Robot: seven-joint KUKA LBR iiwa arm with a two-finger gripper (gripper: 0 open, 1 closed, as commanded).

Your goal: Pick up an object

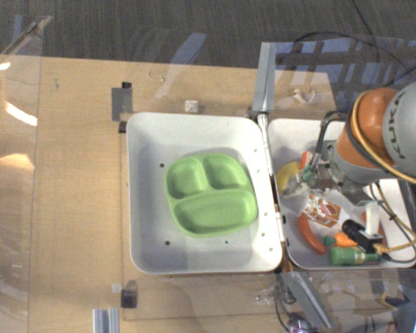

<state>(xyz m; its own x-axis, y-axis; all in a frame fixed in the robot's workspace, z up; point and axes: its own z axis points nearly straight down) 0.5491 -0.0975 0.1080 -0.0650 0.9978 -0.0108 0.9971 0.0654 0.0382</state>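
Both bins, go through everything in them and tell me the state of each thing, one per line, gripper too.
Green divided plate: flat, right way up, in the left bin.
Yellow item: at the right bin's left wall, partly hidden.
Red and white packet: lying flat.
Red sausage-shaped toy: lying on its side.
Green bottle: on its side, by the near wall.
Gripper: down in the right bin.

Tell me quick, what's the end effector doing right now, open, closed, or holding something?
End effector: cannot be told; it is low in the right shallow white bin, beside the yellow rounded toy.
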